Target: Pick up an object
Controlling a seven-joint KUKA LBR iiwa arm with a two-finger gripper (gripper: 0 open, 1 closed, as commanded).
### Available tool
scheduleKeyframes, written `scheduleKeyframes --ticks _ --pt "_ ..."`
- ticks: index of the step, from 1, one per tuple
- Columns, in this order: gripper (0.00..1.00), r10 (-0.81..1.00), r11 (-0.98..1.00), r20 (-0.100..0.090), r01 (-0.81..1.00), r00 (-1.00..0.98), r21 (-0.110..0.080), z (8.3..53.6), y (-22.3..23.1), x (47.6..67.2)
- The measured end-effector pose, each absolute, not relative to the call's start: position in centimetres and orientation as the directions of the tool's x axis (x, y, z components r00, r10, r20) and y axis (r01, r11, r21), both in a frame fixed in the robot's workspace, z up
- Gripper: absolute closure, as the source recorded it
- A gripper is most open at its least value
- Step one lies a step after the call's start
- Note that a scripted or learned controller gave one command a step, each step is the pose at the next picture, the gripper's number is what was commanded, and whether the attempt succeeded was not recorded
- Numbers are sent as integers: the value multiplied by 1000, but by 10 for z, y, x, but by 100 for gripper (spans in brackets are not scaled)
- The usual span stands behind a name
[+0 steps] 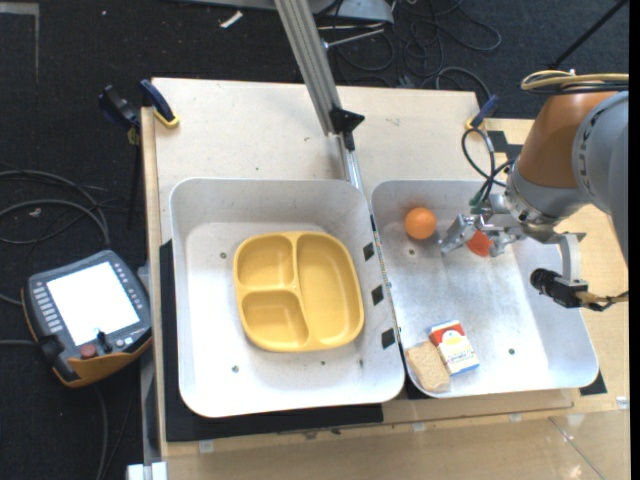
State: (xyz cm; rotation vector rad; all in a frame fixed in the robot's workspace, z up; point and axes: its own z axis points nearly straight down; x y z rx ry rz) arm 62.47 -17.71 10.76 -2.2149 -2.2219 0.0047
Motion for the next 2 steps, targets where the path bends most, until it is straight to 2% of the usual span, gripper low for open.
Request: scheduleKeyframes --ticks 1,2 --pt "100 1000 3 -1 1000 -3 2 122 -178 627" --pt "100 1000 3 -2 1000 -3 7 167 -177 634"
